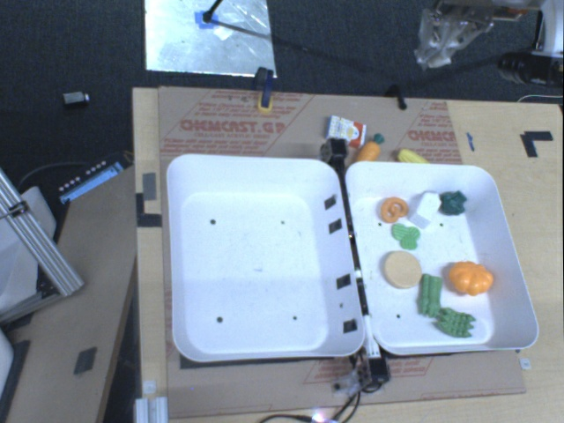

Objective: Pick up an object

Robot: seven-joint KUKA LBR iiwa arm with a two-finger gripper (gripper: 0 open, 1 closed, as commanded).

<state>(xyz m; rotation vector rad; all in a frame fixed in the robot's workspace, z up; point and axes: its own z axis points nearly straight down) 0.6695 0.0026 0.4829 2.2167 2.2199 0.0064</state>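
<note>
The right bin (507, 236) holds several toy foods: an orange ring (394, 209), a white block (426, 207), a dark green piece (453, 203), a small green piece (405, 234), a tan disc (402, 270), an orange pumpkin (469, 278) and two green vegetables (429, 294) (455, 322). My gripper (438, 53) hangs high at the top right, well beyond the bins' far edge and apart from every object.
The left bin (251, 258) lies beside the right one. Behind the bins on the cardboard lie a carrot (367, 151), a yellow piece (411, 157) and a small red-white item (345, 129). A shiny metal plate (210, 23) lies at the far left.
</note>
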